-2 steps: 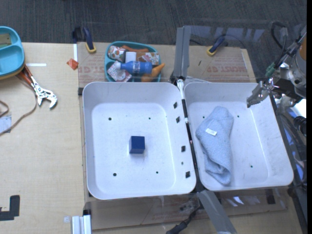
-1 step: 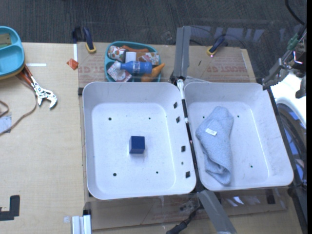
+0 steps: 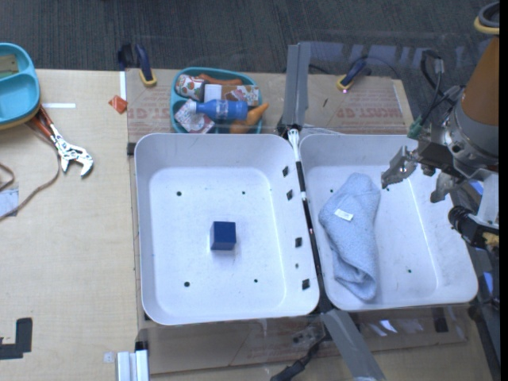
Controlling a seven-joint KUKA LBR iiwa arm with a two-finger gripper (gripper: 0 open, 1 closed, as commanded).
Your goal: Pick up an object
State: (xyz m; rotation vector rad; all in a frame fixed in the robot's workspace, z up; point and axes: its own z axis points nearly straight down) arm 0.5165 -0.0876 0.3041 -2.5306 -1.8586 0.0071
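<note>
A small blue cube lies near the middle of the left white bin. A crumpled light-blue cloth with a white tag lies on the left side of the right bin. My gripper hangs above the right bin's upper right part, to the right of the cloth and apart from it. Its two fingers are spread apart with nothing between them. The arm's orange band and grey wrist rise at the view's right edge.
Behind the left bin stands a blue bowl full of small packages. A wrench and a blue tray lie on the wooden bench at the far left. Clamps grip the bench's back edge.
</note>
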